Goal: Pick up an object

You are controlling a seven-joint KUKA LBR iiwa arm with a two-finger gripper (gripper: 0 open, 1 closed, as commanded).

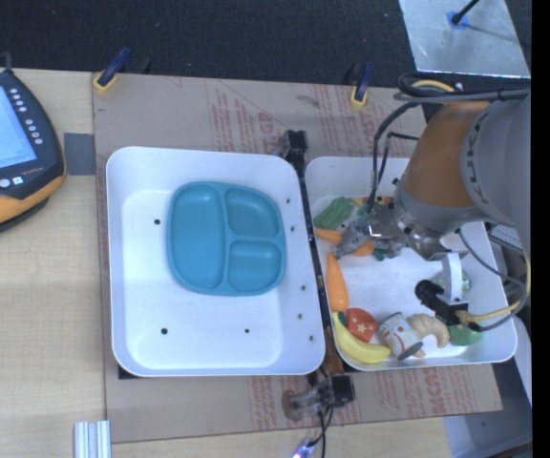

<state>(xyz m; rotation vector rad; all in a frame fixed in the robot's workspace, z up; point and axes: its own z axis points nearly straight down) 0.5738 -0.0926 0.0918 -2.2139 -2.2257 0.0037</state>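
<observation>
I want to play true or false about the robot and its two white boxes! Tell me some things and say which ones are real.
1. The blue plate lies in the left bin. True.
2. The banana lies in the left bin. False: it lies in the right bin, near the front edge.
3. The blue plate has three compartments. True.
4. The carrot sits on the blue plate. False: it lies in the right bin, along the wall next to the left bin.
5. The arm's gripper is over the right bin. True.
6. The blue plate is full of toy food. False: nothing lies on it.
</observation>
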